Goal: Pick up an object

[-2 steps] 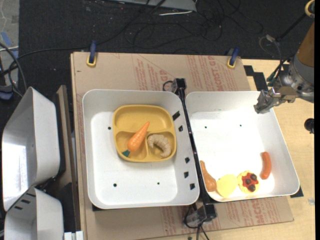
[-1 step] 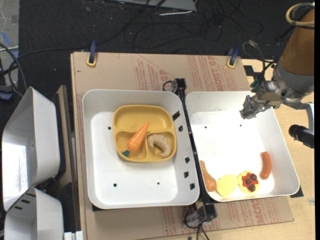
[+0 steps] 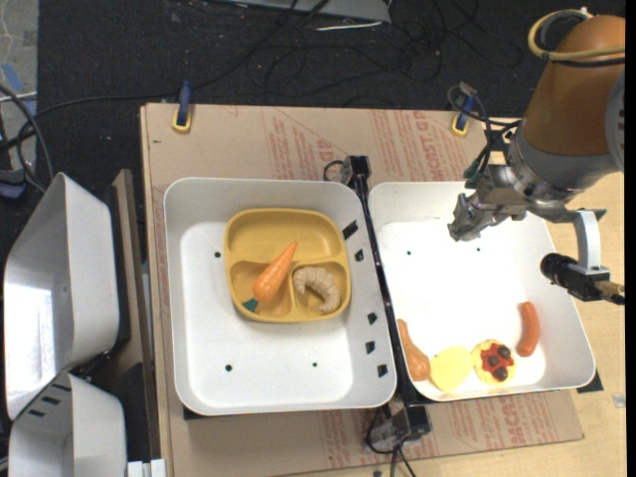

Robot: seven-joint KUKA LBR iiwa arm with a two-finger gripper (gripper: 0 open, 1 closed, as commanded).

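Observation:
My gripper hangs over the back of the right bin, away from the food toys. Along the front of that bin lie an orange drumstick-like piece, a yellow round piece, a small tart with red and dark berries and a red sausage. In the left bin sits a yellow divided plate carrying an orange carrot and a pale shrimp.
The bins rest side by side on a cardboard-covered bench held by yellow clamps. A black bracket juts over the right bin's right rim. White containers stand off the bench at left. Cables lie behind.

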